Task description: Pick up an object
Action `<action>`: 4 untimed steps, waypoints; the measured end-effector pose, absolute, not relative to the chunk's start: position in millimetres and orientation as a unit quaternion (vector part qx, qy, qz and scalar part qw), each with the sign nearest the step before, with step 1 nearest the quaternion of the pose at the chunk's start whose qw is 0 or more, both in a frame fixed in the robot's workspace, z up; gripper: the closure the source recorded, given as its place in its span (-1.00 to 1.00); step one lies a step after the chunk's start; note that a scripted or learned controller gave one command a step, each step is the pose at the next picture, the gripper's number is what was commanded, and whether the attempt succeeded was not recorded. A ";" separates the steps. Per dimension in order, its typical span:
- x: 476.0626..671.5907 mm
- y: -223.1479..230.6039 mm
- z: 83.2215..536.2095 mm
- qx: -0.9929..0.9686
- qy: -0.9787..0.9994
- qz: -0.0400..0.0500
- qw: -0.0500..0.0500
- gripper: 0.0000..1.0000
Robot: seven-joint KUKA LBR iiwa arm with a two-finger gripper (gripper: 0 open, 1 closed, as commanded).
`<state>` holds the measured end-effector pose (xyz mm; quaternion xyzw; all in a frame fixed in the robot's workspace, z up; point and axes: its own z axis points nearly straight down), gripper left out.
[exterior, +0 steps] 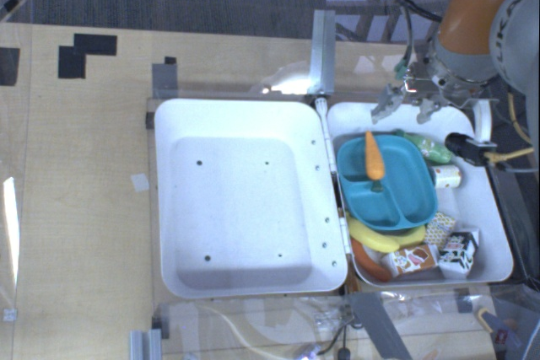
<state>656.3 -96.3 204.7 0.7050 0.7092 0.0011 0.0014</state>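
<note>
Camera view. The grey arm with its orange band (472, 4) reaches in from the right, and its two-finger gripper (408, 105) hangs above the far rim of the right-hand shallow white bin (498, 223). The metal fingers (386, 107) appear spread apart, with nothing between them. The candidate objects all lie in this bin: a blue plastic divided plate (396, 190) with a small orange carrot (374, 156) resting on it; a green leafy toy vegetable (432, 149) just behind the plate; a yellow banana (380, 239) at the plate's near edge; a small white cylinder (447, 176) beside the plate; a black-and-white patterned carton (457, 252) and a red-and-white printed packet (412, 260) in the near corner. The left-hand shallow white bin (245, 190) lies just beside.

Step in hand, as judged: approach, before any grasp. The next move calls for choosing one object, centring the spread fingers over it, descending, and closing. The carrot lies nearest the gripper; its rounded form on the smooth plate could slip or roll.
</note>
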 end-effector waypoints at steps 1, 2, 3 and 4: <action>634.6 -115.6 95.4 0.701 0.713 0.002 0.003 -1.00; 642.2 -67.0 186.9 0.614 0.789 0.002 0.003 -1.00; 644.1 -66.5 199.0 0.613 0.790 0.004 0.006 1.00; 627.3 -97.9 120.6 0.563 0.826 0.002 0.003 1.00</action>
